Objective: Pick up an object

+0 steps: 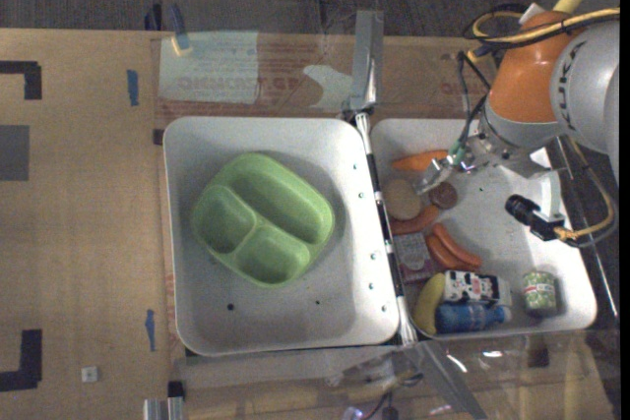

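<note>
**Caller:** Camera view first, operator, and it's your one view. Your gripper (440, 174) is down low in the right bin (581, 295), near that bin's upper left corner, with the orange band (522, 84) of the arm (591, 84) just behind and to its right.

**Analyst:** And the pile sits right where it's reaching. Just above the tips there's the carrot (418, 159); just below and left of them, the round brown piece (402, 199); a small dark disc (445, 196) is right under the tips.

**Caller:** Touching anything?

**Analyst:** You can't call it from here. The tips look close to the dark disc and the carrot, but contact is too fine to read, and nothing shows between the fingers. How wide they stand, I cannot tell either.

**Caller:** Why this corner, you think?

**Analyst:** My read: that's where small graspable pieces crowd together. Further below the gripper lie the sausages (451, 246), then the banana (429, 302), the blue bottle (472, 316) and the green can (538, 291), well apart from it.

**Caller:** And far to its left?

**Analyst:** The green divided tray (262, 217) sits in the left bin (187, 310), not in play right now.
</note>
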Action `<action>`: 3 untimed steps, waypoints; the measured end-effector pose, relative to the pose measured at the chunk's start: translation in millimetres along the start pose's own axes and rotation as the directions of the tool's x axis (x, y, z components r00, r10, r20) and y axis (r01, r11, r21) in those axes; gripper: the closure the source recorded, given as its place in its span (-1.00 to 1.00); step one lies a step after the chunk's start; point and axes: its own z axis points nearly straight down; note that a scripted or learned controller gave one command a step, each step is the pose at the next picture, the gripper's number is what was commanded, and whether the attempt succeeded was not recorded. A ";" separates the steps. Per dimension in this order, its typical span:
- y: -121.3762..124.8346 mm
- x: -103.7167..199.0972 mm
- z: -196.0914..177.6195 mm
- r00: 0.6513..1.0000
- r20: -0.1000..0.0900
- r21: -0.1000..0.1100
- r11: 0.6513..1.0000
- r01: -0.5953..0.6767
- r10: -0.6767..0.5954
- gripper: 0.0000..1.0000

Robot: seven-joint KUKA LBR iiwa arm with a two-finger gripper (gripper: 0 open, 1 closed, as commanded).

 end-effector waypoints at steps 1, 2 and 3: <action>0.2 -2.4 -11.4 1.000 0.001 -0.004 1.000 -0.005 0.005 1.00; 45.0 70.9 -175.4 0.999 0.000 0.000 0.999 -0.050 0.050 1.00; 44.9 71.1 -174.8 0.999 0.000 0.001 0.999 -0.050 0.050 -1.00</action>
